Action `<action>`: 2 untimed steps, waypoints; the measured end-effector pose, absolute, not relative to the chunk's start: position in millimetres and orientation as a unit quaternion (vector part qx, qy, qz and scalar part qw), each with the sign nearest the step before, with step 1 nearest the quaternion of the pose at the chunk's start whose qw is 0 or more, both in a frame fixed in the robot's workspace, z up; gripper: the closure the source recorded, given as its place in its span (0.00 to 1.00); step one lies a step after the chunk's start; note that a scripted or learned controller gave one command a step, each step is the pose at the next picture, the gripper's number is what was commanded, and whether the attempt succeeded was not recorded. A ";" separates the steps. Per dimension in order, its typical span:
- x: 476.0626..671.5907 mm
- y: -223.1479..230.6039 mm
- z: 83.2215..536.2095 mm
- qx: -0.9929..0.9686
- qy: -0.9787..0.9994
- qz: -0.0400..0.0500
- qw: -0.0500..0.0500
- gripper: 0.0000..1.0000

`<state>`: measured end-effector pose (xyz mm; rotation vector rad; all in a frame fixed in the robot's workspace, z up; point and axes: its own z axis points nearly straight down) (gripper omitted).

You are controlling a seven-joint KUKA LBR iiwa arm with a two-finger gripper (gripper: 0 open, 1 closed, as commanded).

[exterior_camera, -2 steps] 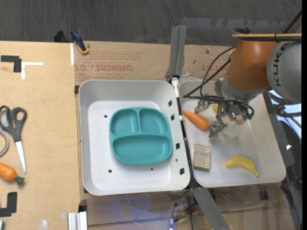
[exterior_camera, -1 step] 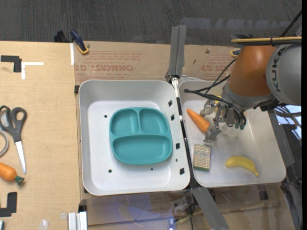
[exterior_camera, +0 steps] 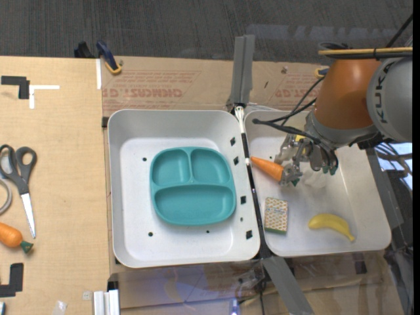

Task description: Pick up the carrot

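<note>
An orange carrot (exterior_camera: 266, 167) lies in the right bin (exterior_camera: 367, 202), close to its left wall, with its thin tip pointing left. My gripper (exterior_camera: 291, 174) hangs low over the bin right at the carrot's thick end, touching it or nearly so. The grey arm with its orange band (exterior_camera: 344, 94) comes in from the upper right and hides the bin's back part. A second carrot (exterior_camera: 9, 235) rests on the wooden bench at the far left, outside both bins.
A yellow banana (exterior_camera: 331, 226) and a small patterned box (exterior_camera: 275, 215) lie in the right bin's front half. The left bin (exterior_camera: 125, 176) holds a teal divided plate (exterior_camera: 193, 186). Scissors (exterior_camera: 20, 176) lie on the bench at the left.
</note>
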<state>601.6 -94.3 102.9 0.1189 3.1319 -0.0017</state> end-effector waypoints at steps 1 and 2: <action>541.7 -10.6 192.0 0.125 0.992 0.000 0.001 1.00; 477.9 61.1 191.2 0.002 1.000 0.000 -0.001 1.00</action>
